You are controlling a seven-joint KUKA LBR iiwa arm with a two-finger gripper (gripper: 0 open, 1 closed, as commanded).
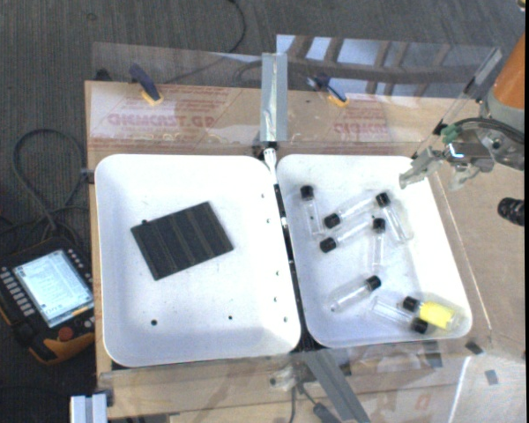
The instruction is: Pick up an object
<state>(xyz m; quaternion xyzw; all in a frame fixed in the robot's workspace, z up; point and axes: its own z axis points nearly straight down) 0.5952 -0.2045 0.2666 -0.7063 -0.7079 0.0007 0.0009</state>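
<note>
Up at two o'clock in the view, my gripper [439, 167] hangs over the upper right corner of the right bin [450, 236], its two fingers [416, 171] spread apart with nothing between them. Just past three o'clock of it sits the orange band [522, 85] of my arm. Below me the right bin holds a scatter of clear vials with black caps. One vial [309, 208] stands near the bin's eleven o'clock, close to the left wall. Two more lie slantwise near the middle, one [356, 210] with its cap toward eight o'clock and another [351, 234] just under it. One vial [393, 214] lies at the bin's one o'clock, nearest my fingers. Toward six o'clock lies one more vial [354, 293], and at five o'clock a yellow-filled vial [435, 315] rests by the bin's lower right corner, beside another black-capped one [395, 307]. The left bin [115, 236] bears a dark ribbed slab [182, 240], tilted, a little left of its centre. At eight o'clock of the view, off the bench, a pendant [46, 298] with a lit screen lies on the floor.
</note>
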